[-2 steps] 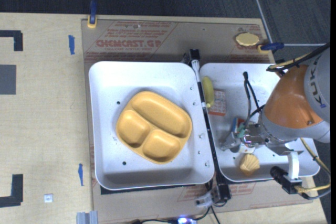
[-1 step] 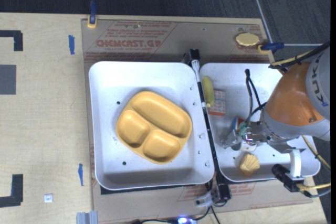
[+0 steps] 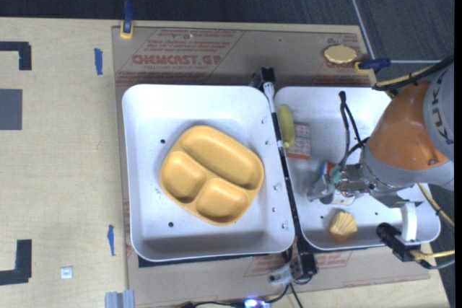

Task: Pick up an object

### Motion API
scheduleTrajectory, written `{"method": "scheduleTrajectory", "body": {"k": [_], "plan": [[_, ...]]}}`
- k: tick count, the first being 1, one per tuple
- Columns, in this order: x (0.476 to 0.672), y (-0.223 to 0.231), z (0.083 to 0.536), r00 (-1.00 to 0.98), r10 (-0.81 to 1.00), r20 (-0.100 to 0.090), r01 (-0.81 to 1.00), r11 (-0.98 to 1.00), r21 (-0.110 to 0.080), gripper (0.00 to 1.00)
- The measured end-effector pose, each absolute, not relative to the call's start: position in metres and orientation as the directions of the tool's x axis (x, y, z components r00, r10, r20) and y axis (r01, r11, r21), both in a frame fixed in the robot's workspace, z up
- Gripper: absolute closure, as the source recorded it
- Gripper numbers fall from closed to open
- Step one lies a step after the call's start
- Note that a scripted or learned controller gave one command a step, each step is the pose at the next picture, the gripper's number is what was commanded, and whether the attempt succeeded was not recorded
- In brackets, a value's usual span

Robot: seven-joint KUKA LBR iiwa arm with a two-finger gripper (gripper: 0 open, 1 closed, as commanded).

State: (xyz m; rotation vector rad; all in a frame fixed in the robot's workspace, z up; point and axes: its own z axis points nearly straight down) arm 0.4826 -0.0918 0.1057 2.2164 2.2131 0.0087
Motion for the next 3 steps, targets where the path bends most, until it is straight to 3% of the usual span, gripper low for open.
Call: {"method": "scheduleTrajectory", "body": {"k": [1,2,3], "plan": [[0.483,-0.092,0.106,0.001,1.000,-0.003,1.000,-0.001,0.010,0.00],[0.480,-0.093,0.086,0.000,1.000,0.002,1.000,0.000,0.000,0.00],[0.481,-0.094,0.096,0.000,1.000,0.000,1.000,0.000,0.005,1.00]]}}
